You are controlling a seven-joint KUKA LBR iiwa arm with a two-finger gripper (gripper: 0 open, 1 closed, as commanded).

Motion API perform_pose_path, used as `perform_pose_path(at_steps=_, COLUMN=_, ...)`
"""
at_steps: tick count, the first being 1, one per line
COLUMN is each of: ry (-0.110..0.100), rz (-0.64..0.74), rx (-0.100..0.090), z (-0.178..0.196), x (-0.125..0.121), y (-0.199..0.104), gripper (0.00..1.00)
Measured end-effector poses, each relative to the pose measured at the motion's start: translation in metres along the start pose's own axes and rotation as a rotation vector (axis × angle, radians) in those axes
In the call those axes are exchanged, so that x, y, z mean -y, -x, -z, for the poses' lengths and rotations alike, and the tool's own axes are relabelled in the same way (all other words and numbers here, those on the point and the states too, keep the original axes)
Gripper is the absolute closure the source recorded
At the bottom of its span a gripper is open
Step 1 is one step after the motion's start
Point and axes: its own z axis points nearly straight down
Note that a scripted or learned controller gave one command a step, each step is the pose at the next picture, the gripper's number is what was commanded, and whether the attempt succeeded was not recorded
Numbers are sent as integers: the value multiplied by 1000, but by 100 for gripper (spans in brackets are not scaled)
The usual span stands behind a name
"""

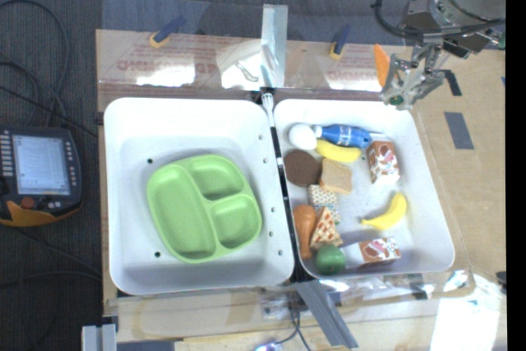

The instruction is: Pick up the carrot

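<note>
The carrot is a short orange piece lying lengthwise at the left wall of the right bin, in its near half. It touches a waffle-patterned wedge on its right, and a green round item lies just below. My gripper hangs over the far right corner of that bin, well away from the carrot toward the back right. Its two fingers stand apart with nothing between them.
The right bin also holds a brown cookie, a cracker, two bananas, a blue bottle, a white egg and two red-and-white packets. The left bin holds a green divided plate.
</note>
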Motion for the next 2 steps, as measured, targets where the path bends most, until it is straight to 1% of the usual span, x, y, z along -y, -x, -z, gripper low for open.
perform_pose_path(at_steps=1, ry=-12, rz=372, rx=-1, z=43, x=-32, y=-25, gripper=100)
perform_pose_path(at_steps=2, ry=-2, rz=613, rx=-2, z=-52, x=4, y=-21, gripper=100)
